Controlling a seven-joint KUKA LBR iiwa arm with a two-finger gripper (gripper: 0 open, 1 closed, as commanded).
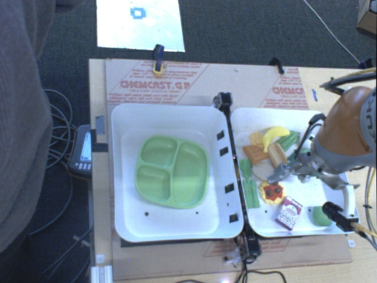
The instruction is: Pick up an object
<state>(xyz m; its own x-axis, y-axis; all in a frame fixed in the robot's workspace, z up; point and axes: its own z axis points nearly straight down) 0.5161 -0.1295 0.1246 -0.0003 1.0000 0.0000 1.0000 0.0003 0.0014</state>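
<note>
Two shallow white bins are sitting side by side on the tabletop. The left bin, in the middle of the frame, is holding a light green divided tray lying flat. The right bin is holding a cluster of toy food: a yellow banana at the top, green bean pods just beside it, an orange block touching a tan bread-like roll, a green strip along the left wall, a small red and yellow piece, a red and white carton near the bottom edge, and a green rounded item at the lower right.

The arm is reaching in from the right of the frame, its orange band showing above the wrist. The claw is hanging low over the middle of the right bin, its tip just below the roll and just above the red and yellow piece. Whether its fingers are spread or pressed together I cannot tell, and nothing is visibly pinched between them.
</note>
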